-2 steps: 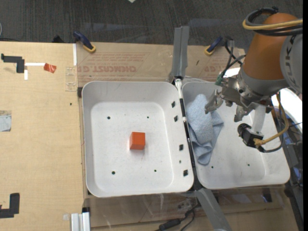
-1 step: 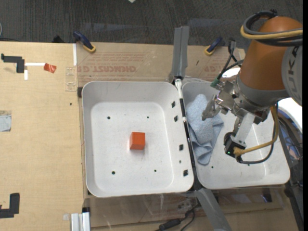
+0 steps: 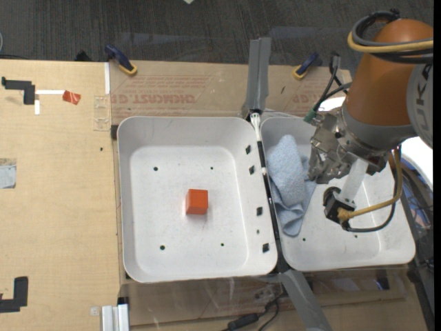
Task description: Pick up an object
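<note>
The gripper (image 3: 318, 172) (its opening cannot be told) is best lowered squarely onto the cloth (image 3: 286, 174).

A single fixed camera hangs above the bench (image 3: 55, 185) and looks down at a slant, tilted toward the far side, so that dark floor (image 3: 207, 12) shows along the top of the frame. It stands far enough off to take in both bins whole: the left bin (image 3: 138, 254) sits near the middle of the frame and the right bin (image 3: 386, 247) runs toward the right edge. The near edge of the bench lies at the bottom. The arm (image 3: 389, 74) enters from the right and looms large, being closer to the lens than the bins.
</note>
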Controlling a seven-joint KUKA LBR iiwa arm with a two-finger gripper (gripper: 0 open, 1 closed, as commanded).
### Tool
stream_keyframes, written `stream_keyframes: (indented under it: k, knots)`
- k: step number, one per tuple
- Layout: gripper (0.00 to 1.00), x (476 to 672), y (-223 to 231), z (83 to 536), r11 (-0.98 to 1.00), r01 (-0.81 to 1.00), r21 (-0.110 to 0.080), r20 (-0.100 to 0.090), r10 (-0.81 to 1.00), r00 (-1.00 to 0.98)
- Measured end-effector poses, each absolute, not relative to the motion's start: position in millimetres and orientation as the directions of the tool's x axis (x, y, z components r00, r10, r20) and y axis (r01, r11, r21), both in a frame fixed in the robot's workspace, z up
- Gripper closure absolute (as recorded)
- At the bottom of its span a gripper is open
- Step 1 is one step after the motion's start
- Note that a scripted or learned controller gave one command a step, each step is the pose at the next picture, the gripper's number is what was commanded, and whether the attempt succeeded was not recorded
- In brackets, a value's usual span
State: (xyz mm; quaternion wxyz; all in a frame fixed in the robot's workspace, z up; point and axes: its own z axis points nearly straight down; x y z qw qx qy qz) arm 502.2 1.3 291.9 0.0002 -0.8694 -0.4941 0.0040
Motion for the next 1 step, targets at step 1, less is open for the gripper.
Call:
stream_keyframes:
  k: [1]
  knots:
    - [1.0,561.2,-51.0,189.5,-0.587,0.809,-0.005,-0.005,0.809,0.587]
